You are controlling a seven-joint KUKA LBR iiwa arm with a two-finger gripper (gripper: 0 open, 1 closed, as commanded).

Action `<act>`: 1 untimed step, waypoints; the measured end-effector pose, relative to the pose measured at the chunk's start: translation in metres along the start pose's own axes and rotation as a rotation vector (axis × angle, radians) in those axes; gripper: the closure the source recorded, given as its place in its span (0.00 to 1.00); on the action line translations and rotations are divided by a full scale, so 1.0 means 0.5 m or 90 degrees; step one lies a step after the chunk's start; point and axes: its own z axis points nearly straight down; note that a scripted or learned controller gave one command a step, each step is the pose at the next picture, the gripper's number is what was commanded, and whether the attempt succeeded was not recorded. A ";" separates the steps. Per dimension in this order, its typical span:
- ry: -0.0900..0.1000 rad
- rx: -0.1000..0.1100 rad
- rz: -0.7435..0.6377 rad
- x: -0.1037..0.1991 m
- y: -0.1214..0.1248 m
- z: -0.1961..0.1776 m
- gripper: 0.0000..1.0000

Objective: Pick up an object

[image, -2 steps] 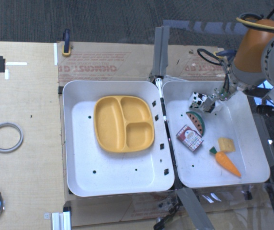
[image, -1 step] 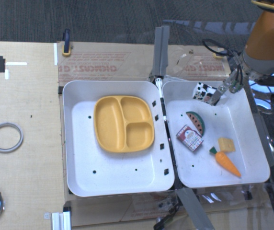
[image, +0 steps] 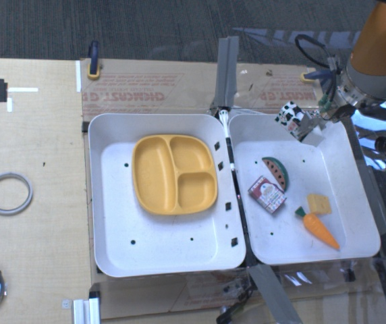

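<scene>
Counter [image: 31, 133]: pale wood, grey tape ring [image: 8, 193] laid on it | arm [image: 375, 39]: cropped at top right | gripper [image: 306, 125]: black-and-white object [image: 288, 115] is seen beside it, grasp cannot be told

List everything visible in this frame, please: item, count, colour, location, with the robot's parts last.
Shallow bins: 2, white, side by side.
Divided plastic plate: 1, yellow, left bin.
Toy watermelon slice: 1, green and red, right bin.
Small carton: 1, red and white, right bin.
Cracker-like square: 1, tan, right bin.
Toy carrot: 1, orange, right bin.
Tape roll: 1, grey, bench left.
Spotted object: 1, black-and-white, at gripper.
Gripper: 1, right bin's far edge.
</scene>
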 end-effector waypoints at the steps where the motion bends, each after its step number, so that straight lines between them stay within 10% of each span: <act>1: 0.000 0.000 0.000 0.000 0.000 0.000 0.00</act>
